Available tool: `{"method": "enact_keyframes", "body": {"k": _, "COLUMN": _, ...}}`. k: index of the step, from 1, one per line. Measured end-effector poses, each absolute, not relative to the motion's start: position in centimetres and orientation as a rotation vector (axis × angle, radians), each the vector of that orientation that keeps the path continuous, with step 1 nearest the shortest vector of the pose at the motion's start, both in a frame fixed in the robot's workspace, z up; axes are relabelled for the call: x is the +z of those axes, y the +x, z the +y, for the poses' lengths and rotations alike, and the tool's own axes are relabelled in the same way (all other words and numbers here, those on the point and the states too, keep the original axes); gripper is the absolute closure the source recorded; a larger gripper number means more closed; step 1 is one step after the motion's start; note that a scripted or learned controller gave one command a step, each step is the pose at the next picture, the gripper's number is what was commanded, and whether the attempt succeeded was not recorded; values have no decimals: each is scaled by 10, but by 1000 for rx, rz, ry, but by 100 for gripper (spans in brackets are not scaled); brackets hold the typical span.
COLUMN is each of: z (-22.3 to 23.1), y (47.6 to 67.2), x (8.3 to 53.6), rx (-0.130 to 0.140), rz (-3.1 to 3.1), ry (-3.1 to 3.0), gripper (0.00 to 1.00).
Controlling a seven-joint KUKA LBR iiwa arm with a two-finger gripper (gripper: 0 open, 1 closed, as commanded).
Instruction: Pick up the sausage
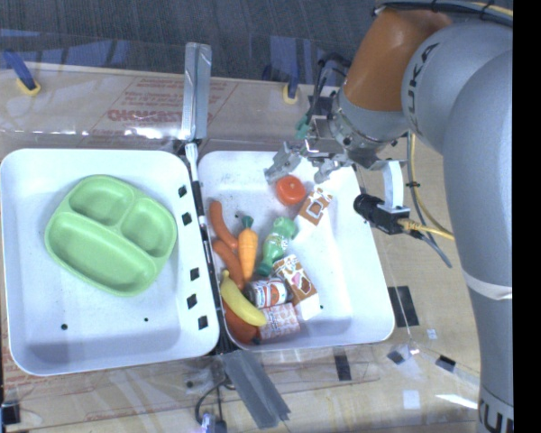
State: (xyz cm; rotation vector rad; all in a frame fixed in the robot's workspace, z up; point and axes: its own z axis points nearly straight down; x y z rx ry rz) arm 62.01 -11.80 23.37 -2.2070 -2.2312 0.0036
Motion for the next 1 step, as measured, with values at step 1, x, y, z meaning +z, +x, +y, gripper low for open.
{"method": "enact_keyframes", "body": {"k": 1, "z": -66, "y": 638, "x": 192, "rx": 4, "rz": -2520, "ry": -1869, "gripper": 0}}
